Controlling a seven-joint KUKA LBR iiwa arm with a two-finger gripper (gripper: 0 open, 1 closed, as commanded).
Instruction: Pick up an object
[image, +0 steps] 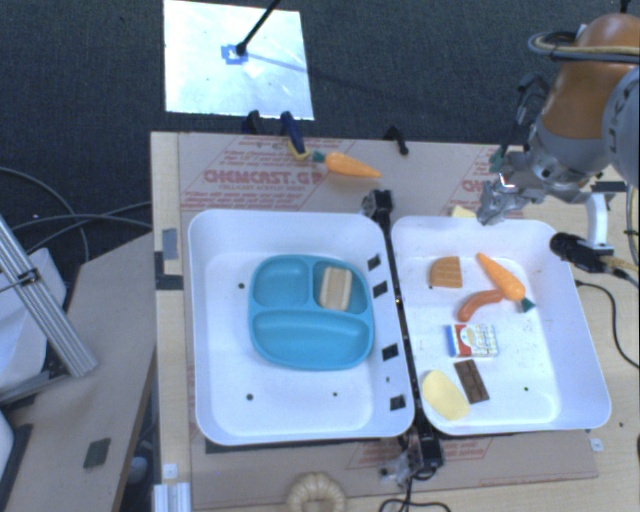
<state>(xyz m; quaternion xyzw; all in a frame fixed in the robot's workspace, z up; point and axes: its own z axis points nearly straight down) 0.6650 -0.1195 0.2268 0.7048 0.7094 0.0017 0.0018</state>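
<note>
- Sitting on a brown board over dark carpet: two white bins, left bin (215, 400) and right bin (580, 390), touching along the middle.
- Holding a blue divided plate (300, 330) in left bin, with a tan bread slice (335, 288) lying in its upper right compartment.
- Lying in right bin: toast piece (446, 272), carrot (502, 279), sausage (478, 303), small printed box (472, 340), chocolate bar (471, 381), yellow chip-like piece (444, 395).
- Hovering over the far rim of right bin: gripper (492, 208), hanging from the grey and orange arm (585, 85); fingers too blurred, cannot tell whether apart or together; nothing seen between them.
- Lying nearest the gripper: carrot, likely pick. Probably light, stiff plastic, smooth and a bit slippery; tapered, so gripping across the thicker middle looking safest.
- Running diagonally: carrot's long axis, orange tip pointing up-left toward the toast piece, green stem end pointing down-right.
- Resting outside the bins on the board: a second carrot (348, 165), well apart from the gripper.
</note>
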